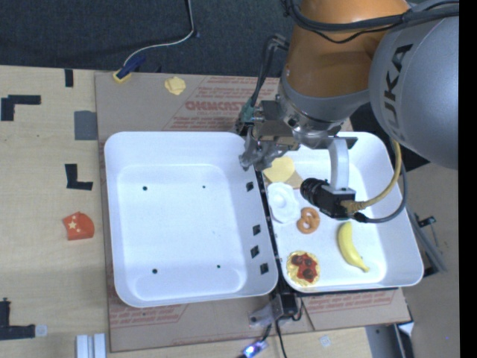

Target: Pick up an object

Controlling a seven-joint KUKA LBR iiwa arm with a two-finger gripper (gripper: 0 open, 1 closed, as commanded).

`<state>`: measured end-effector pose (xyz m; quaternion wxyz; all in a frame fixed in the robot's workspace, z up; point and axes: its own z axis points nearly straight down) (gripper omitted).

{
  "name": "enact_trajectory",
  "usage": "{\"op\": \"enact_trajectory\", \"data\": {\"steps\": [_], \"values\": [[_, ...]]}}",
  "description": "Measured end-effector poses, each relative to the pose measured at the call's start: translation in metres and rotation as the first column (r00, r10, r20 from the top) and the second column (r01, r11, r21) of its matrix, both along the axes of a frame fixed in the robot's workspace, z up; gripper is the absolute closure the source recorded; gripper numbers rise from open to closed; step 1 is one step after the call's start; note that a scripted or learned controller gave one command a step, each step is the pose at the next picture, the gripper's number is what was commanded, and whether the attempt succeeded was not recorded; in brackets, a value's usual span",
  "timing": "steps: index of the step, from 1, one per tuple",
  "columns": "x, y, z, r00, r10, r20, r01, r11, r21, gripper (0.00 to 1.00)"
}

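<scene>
The right bin (406,271) holds several small items: a pale yellow wedge (282,171), a white cup-like piece (282,201), a brown pretzel (308,220), a yellow banana (351,247) and a small round pizza (303,268). My gripper (256,153) hangs low over the far end of the divider between the two bins, just left of the yellow wedge. The wrist and its black camera mount (328,195) cover part of the right bin's far side. I see nothing in the gripper.
The left bin (115,200) lies beside the right one on a cardboard sheet. A red piece (78,226) lies on the bench at the left. A yellow scrap (175,86) and a cable end (128,69) lie beyond the bins.
</scene>
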<state>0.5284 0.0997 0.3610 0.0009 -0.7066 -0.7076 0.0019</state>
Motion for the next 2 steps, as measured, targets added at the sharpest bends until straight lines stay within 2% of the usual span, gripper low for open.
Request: {"op": "enact_trajectory", "data": {"steps": [1,2], "values": [[-0.044,0.03,0.008,1.0,0.001,0.001,-0.001,1.0,0.001,1.0],[-0.045,0.103,0.002,1.0,0.002,0.003,-0.002,1.0,0.0,1.0]]}}
